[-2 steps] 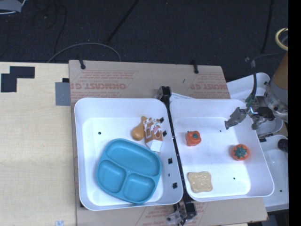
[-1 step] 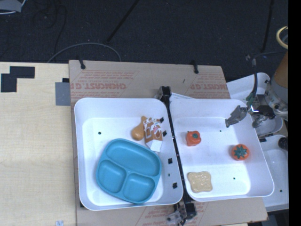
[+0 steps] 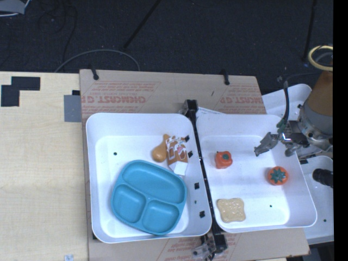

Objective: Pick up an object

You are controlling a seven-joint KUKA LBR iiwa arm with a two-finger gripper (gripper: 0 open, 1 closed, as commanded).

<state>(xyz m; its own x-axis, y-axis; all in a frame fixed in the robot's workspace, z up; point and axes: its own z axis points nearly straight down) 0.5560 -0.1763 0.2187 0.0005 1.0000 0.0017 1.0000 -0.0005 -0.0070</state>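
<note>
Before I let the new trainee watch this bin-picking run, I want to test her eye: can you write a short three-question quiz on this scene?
1. True or false: the blue plastic divided tray lies in the left white bin.
2. Which item lies nearest the front rim of the right white bin? A) beige toast slice B) red-orange toy pepper C) orange toy tomato with green top
3. How many items lie in the right bin, where the two-finger gripper hovers?

Key: 1 true; 2 A; 3 three.

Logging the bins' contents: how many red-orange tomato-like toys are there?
2, both in the right bin: one tomato toy near the divider, the other tomato toy toward the right wall. None seems hidden.
</note>
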